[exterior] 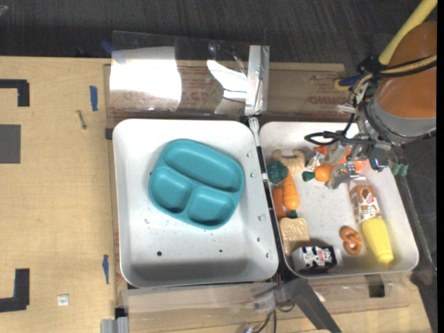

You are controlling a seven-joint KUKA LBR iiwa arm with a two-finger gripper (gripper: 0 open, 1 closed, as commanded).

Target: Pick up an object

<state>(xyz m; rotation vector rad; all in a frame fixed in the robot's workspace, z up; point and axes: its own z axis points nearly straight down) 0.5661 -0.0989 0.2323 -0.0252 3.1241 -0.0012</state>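
My 2 white bins [132, 186] look like smooth, glossy plastic, and the teal divided plate [196, 182] has a softer matt plastic sheen. The desk [48, 207] is pale bare wood, with crinkled clear plastic film [187, 82] behind the bins.

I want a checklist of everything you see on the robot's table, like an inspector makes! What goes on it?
Surface: wooden bench bearing two white bins side by side, the left bin and the right bin.
Job's things: right bin holds a carrot, yellow bottle, pretzel, cracker, black-and-white carton and a wrapped snack.
Clutter: teal divided plate in the left bin.
Gripper: gripper low over the right bin's far side; fingers too cluttered to judge.
Cables: black cables looped beside the wrist.
Surroundings: clear plastic sheet behind the bins; dark floor.
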